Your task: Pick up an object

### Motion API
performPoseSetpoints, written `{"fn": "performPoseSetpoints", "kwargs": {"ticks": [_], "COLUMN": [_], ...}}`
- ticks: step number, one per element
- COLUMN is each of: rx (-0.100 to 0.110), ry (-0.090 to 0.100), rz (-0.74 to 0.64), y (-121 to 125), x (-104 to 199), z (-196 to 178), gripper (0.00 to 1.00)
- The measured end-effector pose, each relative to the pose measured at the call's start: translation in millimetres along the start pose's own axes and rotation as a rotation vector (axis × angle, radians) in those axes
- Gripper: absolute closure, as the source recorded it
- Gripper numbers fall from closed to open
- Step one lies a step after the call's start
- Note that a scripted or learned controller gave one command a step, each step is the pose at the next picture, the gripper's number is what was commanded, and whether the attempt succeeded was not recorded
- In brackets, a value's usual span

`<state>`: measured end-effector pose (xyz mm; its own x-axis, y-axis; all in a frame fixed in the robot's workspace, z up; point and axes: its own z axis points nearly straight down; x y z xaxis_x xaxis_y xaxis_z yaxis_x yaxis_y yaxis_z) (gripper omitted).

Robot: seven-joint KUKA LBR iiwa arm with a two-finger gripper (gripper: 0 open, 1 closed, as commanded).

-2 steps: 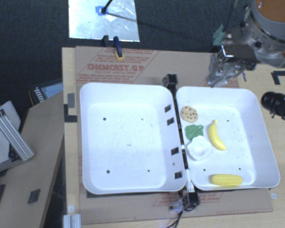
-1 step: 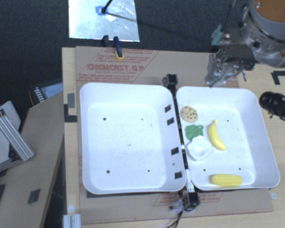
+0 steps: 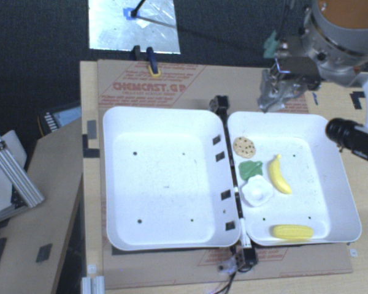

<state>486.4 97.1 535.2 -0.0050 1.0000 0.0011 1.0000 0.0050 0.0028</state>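
Observation:
The right bin (image 3: pixel 331 164) holds several small items. A round cookie (image 3: pixel 244 146) lies near its back left corner. Below it sit a green leafy piece (image 3: pixel 251 169) and a white fried-egg piece (image 3: pixel 257 192). A yellow banana (image 3: pixel 279 175) lies beside them, and a yellow corn cob (image 3: pixel 292 231) rests near the front wall. My gripper (image 3: pixel 276 97) hangs above the back edge of the right bin, behind the cookie, with nothing seen in it.
The left bin (image 3: pixel 165 176) stands beside the right one, joined by black clips (image 3: pixel 224 158) along the shared wall. A black camera body (image 3: pixel 352 136) juts in at the right edge. A foil sheet (image 3: pixel 134 16) lies at the back.

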Motion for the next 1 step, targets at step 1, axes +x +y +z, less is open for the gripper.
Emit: {"fn": "performPoseSetpoints", "kwargs": {"ticks": [1], "rx": [0.000], "ry": [0.000], "rz": [0.001], "y": [0.0], "x": [1.1], "z": [0.0], "gripper": [1.00]}}
